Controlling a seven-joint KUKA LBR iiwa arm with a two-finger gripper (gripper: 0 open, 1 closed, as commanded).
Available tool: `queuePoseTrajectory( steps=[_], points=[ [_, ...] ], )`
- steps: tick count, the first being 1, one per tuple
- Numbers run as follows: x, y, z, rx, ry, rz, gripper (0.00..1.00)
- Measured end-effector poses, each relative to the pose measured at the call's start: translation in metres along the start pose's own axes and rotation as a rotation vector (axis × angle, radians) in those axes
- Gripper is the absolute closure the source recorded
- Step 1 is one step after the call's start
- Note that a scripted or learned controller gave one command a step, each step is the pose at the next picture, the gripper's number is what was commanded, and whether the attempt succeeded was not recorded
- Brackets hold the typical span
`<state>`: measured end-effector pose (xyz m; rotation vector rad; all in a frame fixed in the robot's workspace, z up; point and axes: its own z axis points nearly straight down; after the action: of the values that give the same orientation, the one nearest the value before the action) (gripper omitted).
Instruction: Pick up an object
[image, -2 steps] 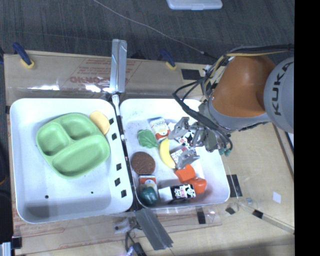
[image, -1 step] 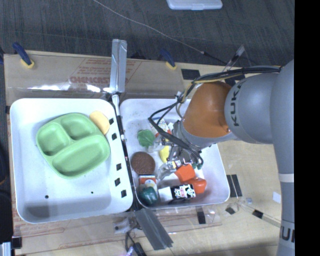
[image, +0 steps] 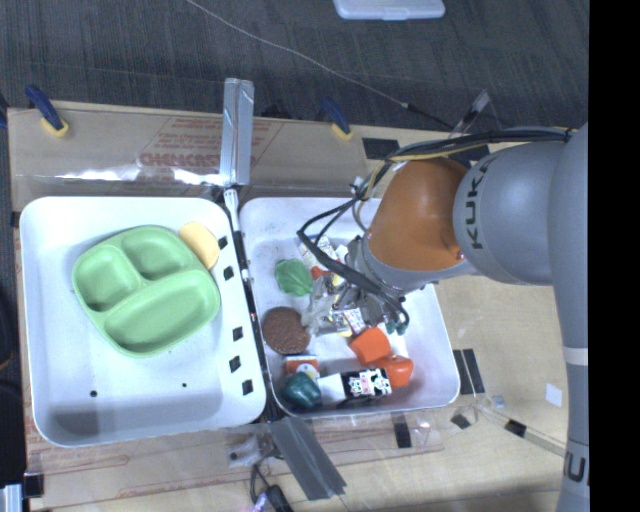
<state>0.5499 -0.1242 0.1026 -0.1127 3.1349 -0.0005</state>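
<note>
**Camera placement: 1 fixed overhead view**

1 camera, mounted above the bench, looks down at a slant. Both white bins fall within frame: left bin (image: 40, 300) at centre left, right bin (image: 435, 345) at centre. Dark floor fills the upper edge. The arm (image: 520, 215) enters from frame right. Medium range.

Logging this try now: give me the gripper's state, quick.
Gripper: low in the right bin above the toys; cannot be told whether open, closed or holding anything.
</note>
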Motion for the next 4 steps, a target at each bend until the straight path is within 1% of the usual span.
queuePoseTrajectory(
  steps=[1,2,3,4],
  points=[
    [-0.063,0.024,-0.161,0.002,-0.010,0.124,1.00],
    [-0.002,0.073,-0.099,-0.002,0.006,0.049,1.00],
    [-0.081,0.060,-0.140,0.001,0.000,0.169,1.00],
    [-0.099,0.108,-0.087,-0.002,0.009,0.118,1.00]
  ],
)
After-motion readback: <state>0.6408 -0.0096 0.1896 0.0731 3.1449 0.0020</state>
